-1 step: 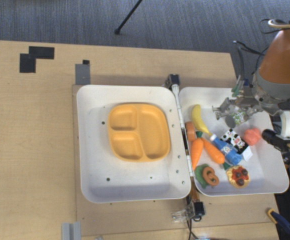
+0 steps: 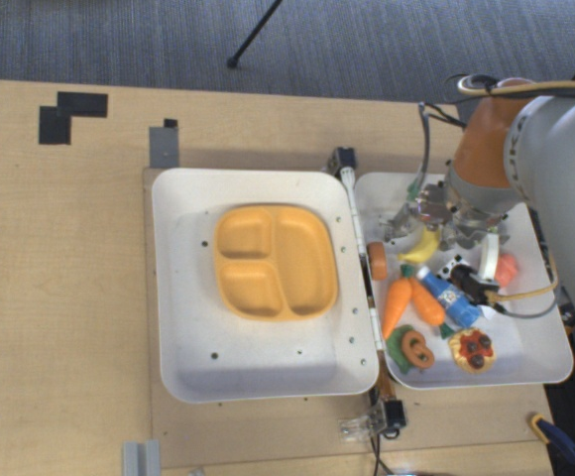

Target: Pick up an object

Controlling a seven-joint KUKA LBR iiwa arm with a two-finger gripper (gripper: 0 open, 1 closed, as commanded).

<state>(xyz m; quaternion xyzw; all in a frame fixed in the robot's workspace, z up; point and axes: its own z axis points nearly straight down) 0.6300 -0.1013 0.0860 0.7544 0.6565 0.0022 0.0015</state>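
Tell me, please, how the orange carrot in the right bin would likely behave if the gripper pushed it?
The carrot looks like a smooth, tapered plastic toy, so probably stiff and light. Its rounded shape may roll or pivot, though neighbouring toys crowding it could block that.

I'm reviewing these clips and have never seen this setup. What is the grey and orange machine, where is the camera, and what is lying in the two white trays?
The camera is fixed above a bench, looking down at a slant. The grey machine with the orange band is a robot arm reaching in from the right; its job is to pick something up. Its claw hangs low over the right bin, among toy food: a banana, two carrots, a blue bottle, a pretzel and more. I cannot tell if it grips anything. The left bin holds a yellow divided plate.
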